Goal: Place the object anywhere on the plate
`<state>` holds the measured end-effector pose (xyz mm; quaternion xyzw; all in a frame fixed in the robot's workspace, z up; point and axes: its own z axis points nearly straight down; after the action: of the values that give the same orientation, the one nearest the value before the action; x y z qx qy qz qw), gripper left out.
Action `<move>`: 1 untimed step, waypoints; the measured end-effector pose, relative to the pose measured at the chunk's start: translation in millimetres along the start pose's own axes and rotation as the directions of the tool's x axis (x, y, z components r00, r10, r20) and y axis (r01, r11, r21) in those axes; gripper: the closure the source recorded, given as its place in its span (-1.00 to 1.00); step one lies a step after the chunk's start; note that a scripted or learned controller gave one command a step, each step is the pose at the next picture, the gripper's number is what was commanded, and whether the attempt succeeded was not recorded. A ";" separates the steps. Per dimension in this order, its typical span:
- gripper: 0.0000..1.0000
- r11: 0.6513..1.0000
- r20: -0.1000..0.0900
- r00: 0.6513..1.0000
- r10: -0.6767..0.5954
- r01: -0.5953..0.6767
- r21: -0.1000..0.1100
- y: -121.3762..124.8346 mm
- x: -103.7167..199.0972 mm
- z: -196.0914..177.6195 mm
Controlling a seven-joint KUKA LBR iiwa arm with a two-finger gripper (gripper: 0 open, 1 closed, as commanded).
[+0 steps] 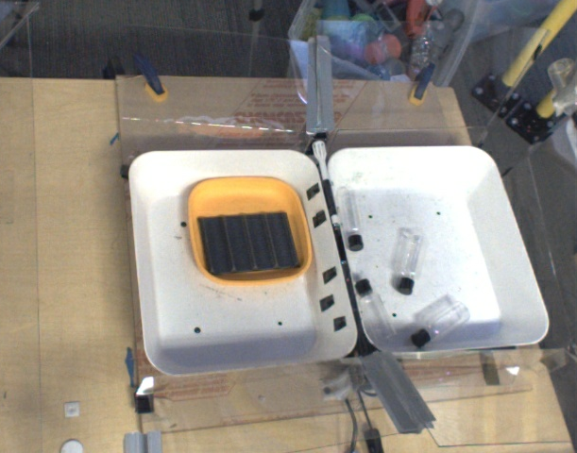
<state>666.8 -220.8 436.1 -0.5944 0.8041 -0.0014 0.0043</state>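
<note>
An orange, rounded-square plate [246,189] sits in the left white bin [175,321]. A black ribbed rectangular object [248,243] lies flat on the plate, covering its middle and lower part. In the right white bin [463,206] lie three clear vials with black caps: one [405,253] near the middle, one [443,315] towards the front edge, and a slim one [346,217] along the divider.
A metal divider [318,102] runs between the bins, with black tabs down its left side. Behind the bench stands a clear box of colourful items [392,17]. Blue clamps [154,85] hold the back edge. A yellow-handled tool [543,26] leans at the top right.
</note>
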 end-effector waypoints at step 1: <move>1.00 0.955 0.001 0.955 -0.296 0.296 0.000 -1.3 0.1 0.5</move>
<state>668.1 -221.2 435.6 -0.7083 0.7059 -0.0018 0.0044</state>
